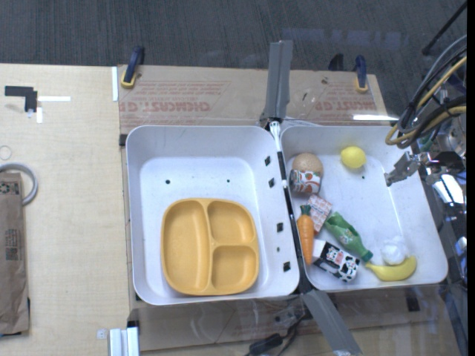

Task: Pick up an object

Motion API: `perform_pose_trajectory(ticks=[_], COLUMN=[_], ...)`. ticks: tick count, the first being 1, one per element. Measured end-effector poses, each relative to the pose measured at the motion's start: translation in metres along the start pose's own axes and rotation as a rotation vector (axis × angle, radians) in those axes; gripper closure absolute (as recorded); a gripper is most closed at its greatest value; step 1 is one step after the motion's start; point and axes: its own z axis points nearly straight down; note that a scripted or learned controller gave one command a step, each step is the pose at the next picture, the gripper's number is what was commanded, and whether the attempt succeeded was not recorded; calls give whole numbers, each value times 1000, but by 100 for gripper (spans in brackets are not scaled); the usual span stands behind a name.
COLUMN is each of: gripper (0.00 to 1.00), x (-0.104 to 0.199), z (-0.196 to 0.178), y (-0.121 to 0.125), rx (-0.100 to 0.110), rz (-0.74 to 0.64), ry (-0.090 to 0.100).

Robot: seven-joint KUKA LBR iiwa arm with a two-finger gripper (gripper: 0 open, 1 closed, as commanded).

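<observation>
**Claw at the right bin's far edge, objects lying loose below**

The tabletop carried 2 shallow white bins side by side. The left bin held 1 yellow divided plate with 3 compartments, lying flat toward the near side.

The right bin held the loose items. A yellow lemon sat near the far wall, apart from the rest. A round pale object with a printed label lay close to the divider between the bins. Just nearer the camera, an orange carrot lay lengthwise along the divider, with a small patterned packet touching its top end. A green item lay slantwise beside the carrot, and a black-and-white carton rested at the near wall. A yellow banana curved along the near right corner, with a white lump just above it.

The claw hung over the right bin's right side, near the lemon but apart from it. Whether its fingers were apart or together could not be told at this angle; nothing was seen between them.
</observation>
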Motion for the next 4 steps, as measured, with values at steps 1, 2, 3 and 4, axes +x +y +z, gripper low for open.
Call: perform_pose_trajectory(ticks=[1, 2, 3, 4], gripper=[0, 0, 100, 100], x=[30, -17, -20, 17], z=[73, 144, 134, -14], y=[0, 39, 39, 47], rx=[0, -3, -5, -2], rz=[-162, -134, -132, -58], ry=[0, 8, 2, -2])
